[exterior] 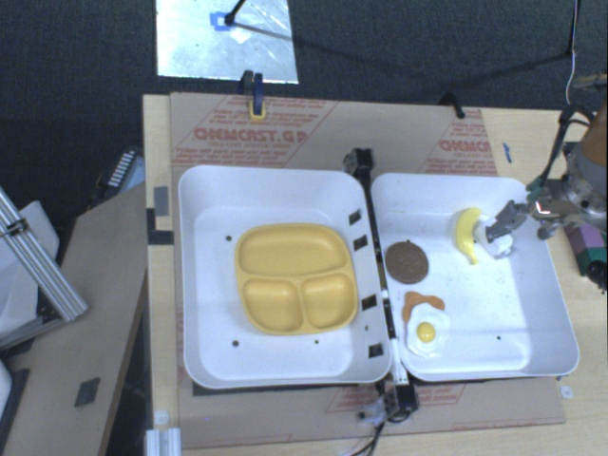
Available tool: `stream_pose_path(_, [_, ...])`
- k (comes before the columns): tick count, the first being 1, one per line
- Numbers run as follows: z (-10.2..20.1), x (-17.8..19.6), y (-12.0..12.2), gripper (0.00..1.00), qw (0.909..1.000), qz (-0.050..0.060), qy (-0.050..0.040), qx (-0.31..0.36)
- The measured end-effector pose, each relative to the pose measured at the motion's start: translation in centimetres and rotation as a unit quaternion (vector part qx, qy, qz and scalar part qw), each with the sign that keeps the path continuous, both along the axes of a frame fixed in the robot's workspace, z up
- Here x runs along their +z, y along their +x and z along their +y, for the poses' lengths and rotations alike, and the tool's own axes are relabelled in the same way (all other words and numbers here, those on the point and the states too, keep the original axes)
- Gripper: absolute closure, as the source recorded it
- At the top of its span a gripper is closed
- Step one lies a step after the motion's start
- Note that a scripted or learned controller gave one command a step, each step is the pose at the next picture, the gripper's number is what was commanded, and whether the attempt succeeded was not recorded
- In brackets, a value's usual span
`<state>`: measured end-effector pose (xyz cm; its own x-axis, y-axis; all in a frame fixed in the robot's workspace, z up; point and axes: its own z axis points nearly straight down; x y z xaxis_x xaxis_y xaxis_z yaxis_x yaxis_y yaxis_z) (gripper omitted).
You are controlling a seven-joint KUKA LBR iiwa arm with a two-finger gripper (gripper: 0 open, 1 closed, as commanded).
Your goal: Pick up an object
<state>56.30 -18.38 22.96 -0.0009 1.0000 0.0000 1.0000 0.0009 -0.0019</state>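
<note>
Red print reading "CHEMCAST GP" runs across the brown protective sheet (285, 126) that lies under the two bins — clearest at the upper left, behind the left bin. The same red lettering repeats at the upper right and along the sheet's front edge, but there it is too small or cut off to read.

The arm (581, 174) is cut off by the right edge. The tool (501, 228) is blurred; its grip on the banana (466, 232) cannot be judged.
</note>
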Motion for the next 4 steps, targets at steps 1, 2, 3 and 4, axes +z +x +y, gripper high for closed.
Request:
stream_pose_path(1, [0.1,-6.3,-0.2,0.0,1.0,0.0,0.0004,0.0])
stream_pose_path(2, [0.9,-12.2,0.0,0.0,1.0,-0.001,0.0002,0.0])
stream_pose_path(3, [0.8,-10.9,0.1,1.0,1.0,-0.002,-0.0006,0.0])
stream_pose_path(4, [0.9,-6.1,1.1,1.0,1.0,-0.004,-0.0009,0.002])
